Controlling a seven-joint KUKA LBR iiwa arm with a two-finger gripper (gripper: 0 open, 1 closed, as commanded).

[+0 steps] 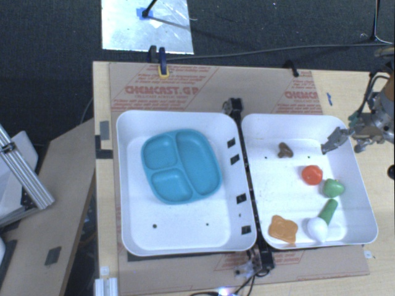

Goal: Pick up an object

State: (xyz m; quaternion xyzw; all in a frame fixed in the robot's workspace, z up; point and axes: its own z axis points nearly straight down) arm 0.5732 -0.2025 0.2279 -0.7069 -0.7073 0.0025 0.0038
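The bench (203, 82) carries two shallow white bins side by side, their inner walls meeting along a dark seam with black clips. The left bin (129, 227) holds a blue divided plate (181, 165) lying flat a little toward its far-left part, with three compartments facing up. The right bin (262, 184) holds the small things, all gathered toward its right edge and near-right corner.

The arm (382, 113) comes in over the right edge of the bench, and its gripper (336, 140) hangs at the far-right corner of the right bin, above the white floor there. I cannot tell how its fingers are set, and nothing shows between them.

An orange flat piece (283, 228) lies against the near wall of the right bin. Just right of it a green stick (328, 211) leans toward a white ball (317, 228) in the near-right corner, touching it. A green lump (333, 187) sits by the right wall, with a red-orange ball (312, 175) just beside it. A small brown piece (284, 150) lies apart, toward the far edge.
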